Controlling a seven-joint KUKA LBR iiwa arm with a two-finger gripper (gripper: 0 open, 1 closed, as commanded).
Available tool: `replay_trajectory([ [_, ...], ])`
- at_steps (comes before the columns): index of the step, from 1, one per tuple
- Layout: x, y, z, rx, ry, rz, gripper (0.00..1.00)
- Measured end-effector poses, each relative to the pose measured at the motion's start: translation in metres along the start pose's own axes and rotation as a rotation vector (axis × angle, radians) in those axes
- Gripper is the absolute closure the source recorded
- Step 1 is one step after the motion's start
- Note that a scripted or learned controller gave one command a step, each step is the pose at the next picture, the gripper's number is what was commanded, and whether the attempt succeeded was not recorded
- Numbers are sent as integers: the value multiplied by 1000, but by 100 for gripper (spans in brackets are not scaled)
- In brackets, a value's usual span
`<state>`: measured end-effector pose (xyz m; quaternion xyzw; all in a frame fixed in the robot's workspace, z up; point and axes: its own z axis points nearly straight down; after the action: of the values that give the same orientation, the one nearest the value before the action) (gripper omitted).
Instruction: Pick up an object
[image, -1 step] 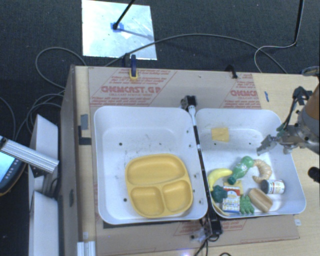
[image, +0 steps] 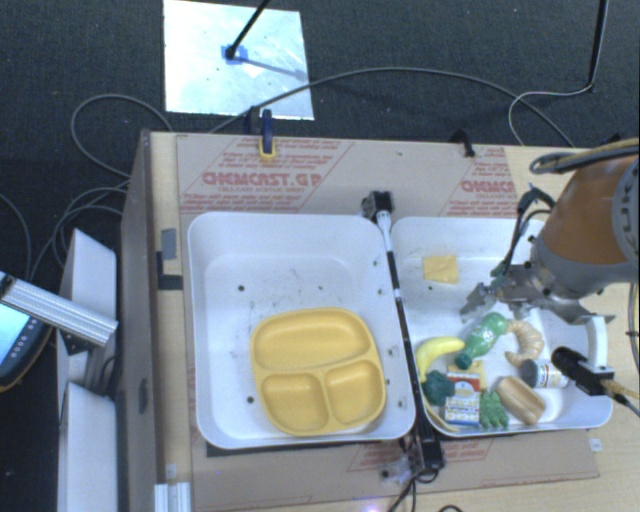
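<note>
The table (image: 300, 165) carried two white bins side by side. The left bin (image: 225, 250) held a yellow divided tray (image: 318, 368). The arm (image: 595, 225) reached over the right bin (image: 470, 240), its tool (image: 497, 293) hovering just above a green bottle (image: 485, 334); whether the tool was open or closed could not be told. Nearby lay a banana (image: 438, 352), croissant (image: 526, 342), hot dog bun (image: 520, 399), small carton (image: 461, 395) and a yellow cheese slice (image: 440, 268).

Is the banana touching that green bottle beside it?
Touching. The camera view shows the banana's upper end lying against the green bottle's lower end, with no bin floor visible between them.
</note>
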<state>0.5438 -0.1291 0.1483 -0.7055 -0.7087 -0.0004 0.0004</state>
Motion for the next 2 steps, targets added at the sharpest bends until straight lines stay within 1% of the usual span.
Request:
replay_trajectory([
  [1,2,4,64,-1,-2,3,0],
  [2,1,1,-5,-3,-2,2,0],
])
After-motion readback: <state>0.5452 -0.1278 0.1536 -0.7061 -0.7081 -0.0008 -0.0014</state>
